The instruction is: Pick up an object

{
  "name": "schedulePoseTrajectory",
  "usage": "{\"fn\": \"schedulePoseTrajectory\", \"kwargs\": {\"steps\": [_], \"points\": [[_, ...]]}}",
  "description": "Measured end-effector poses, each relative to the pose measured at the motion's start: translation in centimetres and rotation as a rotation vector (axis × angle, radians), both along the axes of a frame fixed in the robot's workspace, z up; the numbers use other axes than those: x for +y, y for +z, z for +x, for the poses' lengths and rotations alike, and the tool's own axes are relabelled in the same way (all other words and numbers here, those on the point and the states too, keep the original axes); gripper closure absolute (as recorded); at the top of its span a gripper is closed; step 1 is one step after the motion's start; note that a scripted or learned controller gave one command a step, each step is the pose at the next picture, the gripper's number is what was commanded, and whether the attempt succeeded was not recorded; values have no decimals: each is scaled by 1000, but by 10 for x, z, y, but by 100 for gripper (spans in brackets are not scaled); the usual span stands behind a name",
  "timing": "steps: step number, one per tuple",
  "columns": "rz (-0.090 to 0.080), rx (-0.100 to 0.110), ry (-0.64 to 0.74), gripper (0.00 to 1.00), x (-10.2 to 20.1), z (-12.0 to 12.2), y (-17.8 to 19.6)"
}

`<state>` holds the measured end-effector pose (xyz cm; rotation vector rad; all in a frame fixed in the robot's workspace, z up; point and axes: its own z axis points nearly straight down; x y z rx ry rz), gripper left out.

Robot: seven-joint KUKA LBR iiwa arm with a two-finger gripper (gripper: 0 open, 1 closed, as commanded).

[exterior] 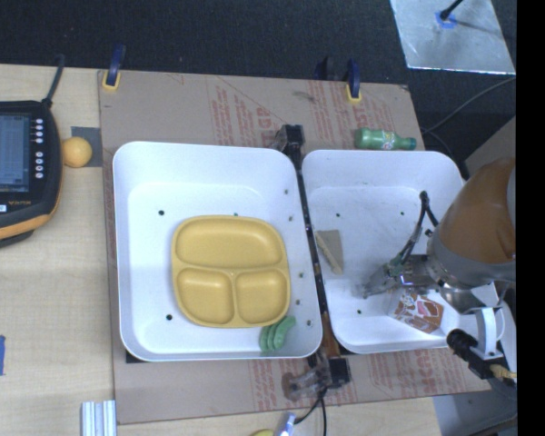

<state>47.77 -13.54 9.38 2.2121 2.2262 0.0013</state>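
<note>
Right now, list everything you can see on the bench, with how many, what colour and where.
divided plate: 1, yellow, in the left bin
green toy: 1, green, left bin, by the plate's lower right corner
left bin: 1, white
right bin: 1, white
tan card: 1, tan, right bin, left side
printed packet: 1, red and white, right bin, lower right
green bottle: 1, lying above the right bin
yellow ball: 1, left of the left bin
control pendant: 1, black and orange, far left
gripper: 1, grey, over the right bin
</note>
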Motion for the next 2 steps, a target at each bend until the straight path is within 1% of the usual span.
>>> {"fn": "schedulePoseTrajectory", "kwargs": {"steps": [1, 2], "points": [[2, 4, -2, 0, -48, 59, 14], [-6, -7, -1, 0, -36, 39, 2]]}}
